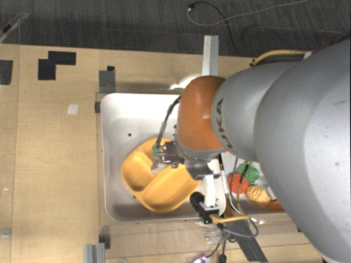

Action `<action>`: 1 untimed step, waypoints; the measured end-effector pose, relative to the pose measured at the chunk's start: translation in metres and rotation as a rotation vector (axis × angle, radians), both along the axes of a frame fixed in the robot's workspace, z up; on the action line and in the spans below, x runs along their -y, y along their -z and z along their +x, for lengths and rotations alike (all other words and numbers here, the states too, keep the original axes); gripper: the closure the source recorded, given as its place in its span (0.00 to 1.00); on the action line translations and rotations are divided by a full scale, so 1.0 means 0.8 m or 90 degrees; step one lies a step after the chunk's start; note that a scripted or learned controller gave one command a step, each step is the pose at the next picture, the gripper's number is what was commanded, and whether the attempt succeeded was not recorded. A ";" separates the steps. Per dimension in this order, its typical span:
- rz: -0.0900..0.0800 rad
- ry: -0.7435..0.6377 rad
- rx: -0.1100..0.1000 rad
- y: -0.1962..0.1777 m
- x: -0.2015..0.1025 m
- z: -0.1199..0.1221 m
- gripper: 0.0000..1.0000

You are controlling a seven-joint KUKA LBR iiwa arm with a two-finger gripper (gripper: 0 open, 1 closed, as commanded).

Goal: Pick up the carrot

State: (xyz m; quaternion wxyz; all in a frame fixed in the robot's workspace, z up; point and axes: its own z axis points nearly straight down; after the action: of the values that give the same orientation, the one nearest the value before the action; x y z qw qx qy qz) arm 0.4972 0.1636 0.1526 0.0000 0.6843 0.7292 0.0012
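An orange-red thing with a green top [239,183], seemingly the carrot, lies in the right bin, with the arm hiding most of it. A knobbly yellow-orange piece [258,194] rests against its right side. My gripper [166,158] hangs low in the left bin [112,147], below the orange wrist band [197,116]. It sits right over a large yellow rounded object [156,182], well left of the carrot. The wrist body hides the space beneath the gripper.
The grey arm [296,141] covers nearly all of the right bin. A black and white connector with cables [205,201] hangs off the wrist over the divider between the bins. The left bin's floor shows bare at its upper left.
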 end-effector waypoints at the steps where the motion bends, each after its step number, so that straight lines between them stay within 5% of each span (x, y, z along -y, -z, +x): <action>1: 0.008 0.233 0.011 0.047 -0.044 0.078 0.00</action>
State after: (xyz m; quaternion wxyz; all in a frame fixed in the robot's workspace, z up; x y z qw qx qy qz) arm 0.5599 0.1989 0.1147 0.0020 0.8055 0.5924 0.0117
